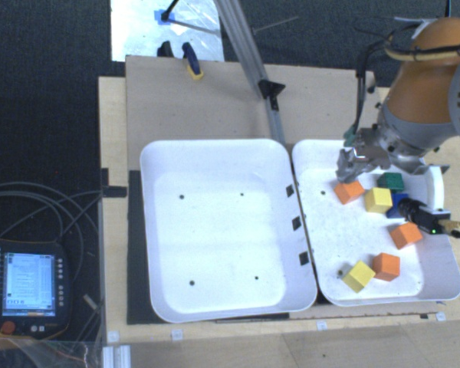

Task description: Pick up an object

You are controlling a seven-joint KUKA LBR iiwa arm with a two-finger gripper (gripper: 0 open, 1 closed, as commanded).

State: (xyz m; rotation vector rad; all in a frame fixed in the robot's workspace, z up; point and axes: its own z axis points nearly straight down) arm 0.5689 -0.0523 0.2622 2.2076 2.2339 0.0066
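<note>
Camera view from above takes in the left bin (222,228), bare white, and the right bin (322,228), which holds all the small blocks. From the right, the grey and orange arm (429,83) leans over the right bin's far end. Its gripper (358,162) hovers just above an orange block (349,191); whether it is clenched or released I cannot tell. Nothing looks lifted, so the pick seems not yet made. Nearby lie a yellow block (378,199) and a green block (392,181).

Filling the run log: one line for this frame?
gripper above orange block | right bin | nothing seen held | fingers unclear
</note>
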